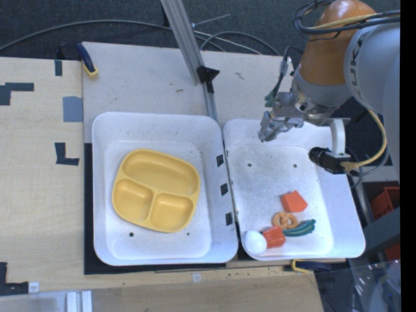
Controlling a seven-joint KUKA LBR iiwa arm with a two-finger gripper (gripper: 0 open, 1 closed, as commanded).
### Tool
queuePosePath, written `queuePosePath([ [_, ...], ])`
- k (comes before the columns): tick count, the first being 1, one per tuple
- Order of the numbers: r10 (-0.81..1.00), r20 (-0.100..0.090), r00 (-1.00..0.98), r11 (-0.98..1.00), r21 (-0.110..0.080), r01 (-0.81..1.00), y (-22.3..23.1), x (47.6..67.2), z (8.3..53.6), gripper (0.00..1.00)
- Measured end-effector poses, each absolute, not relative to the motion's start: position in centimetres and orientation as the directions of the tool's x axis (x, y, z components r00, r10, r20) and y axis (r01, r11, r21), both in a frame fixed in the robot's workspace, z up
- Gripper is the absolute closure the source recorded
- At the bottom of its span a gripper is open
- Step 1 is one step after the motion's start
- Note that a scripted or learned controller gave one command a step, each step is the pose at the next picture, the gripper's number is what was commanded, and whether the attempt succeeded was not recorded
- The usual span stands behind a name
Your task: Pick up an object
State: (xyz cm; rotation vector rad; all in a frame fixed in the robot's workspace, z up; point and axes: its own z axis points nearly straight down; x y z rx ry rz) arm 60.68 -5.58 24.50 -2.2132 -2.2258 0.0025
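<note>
My gripper (pixel 268 134) hangs over the far left corner of the right bin (pixel 338 194), well away from the objects. Nothing shows between its fingers. At the bin's near end lie an orange block (pixel 294 201), a small pretzel (pixel 284 220), a green pepper-like piece (pixel 303 228), a red piece (pixel 273 237) and a white egg (pixel 255 242), all close together.
The left bin (pixel 104 174) holds a yellow divided plate (pixel 156 190). A slanted metal post (pixel 185 34) rises behind the bins. Cables lie on the dark floor at the back. A black fitting (pixel 327 160) sticks out over the right bin's far right side.
</note>
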Motion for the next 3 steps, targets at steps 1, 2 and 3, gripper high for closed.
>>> queuePosePath([
  [1,1.0,0.002,-0.008,0.008,-0.003,1.0,0.4,58.7,24.5,1.0],
  [2,1.0,0.0,-0.006,0.006,-0.005,1.0,4.8,56.7,23.1,1.0],
  [3,1.0,0.001,-0.006,0.006,-0.004,1.0,9.0,55.2,22.8,1.0],
])
